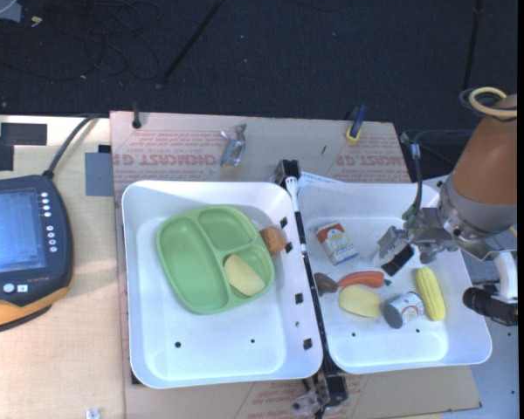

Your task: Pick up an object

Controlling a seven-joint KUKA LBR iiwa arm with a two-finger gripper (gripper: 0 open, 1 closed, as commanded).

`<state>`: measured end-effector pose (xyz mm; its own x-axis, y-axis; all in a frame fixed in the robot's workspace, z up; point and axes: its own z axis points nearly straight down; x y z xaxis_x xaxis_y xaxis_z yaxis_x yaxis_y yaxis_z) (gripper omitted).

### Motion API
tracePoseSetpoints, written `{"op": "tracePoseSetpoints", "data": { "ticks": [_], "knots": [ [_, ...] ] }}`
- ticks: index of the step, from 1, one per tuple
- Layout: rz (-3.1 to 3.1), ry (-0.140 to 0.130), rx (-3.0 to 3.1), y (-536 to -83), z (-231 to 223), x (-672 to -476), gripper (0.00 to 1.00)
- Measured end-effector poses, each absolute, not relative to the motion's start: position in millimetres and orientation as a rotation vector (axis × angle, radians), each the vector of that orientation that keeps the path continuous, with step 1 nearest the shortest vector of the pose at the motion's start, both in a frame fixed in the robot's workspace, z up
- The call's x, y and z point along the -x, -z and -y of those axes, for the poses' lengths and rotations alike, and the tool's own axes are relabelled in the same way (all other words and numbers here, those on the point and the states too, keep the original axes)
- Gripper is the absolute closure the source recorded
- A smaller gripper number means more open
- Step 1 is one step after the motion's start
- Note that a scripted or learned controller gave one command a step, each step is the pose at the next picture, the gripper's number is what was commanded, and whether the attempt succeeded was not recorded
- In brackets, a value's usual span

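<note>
Right bin [472, 343], centre-right of frame: small carton [337, 242], red-orange sausage-like item [360, 279], yellow potato-like piece [360, 301], small can [403, 309], corn cob [430, 292]. Left bin [205, 360]: green divided plate [192, 260] carrying a pale yellow piece [244, 274]; brown item [272, 239] at plate's right edge. Gripper [400, 250] low over right bin, between carton and corn; whether its fingers are apart or together cannot be told.
</note>
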<state>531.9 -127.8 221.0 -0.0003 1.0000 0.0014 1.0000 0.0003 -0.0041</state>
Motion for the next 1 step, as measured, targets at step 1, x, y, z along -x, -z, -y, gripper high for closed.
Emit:
{"op": "tracePoseSetpoints", "data": {
  "ticks": [1],
  "knots": [
    [2.221, 0.002, 2.222, -99.9, 126.8, -529.3, 0.00]
  ]
}}
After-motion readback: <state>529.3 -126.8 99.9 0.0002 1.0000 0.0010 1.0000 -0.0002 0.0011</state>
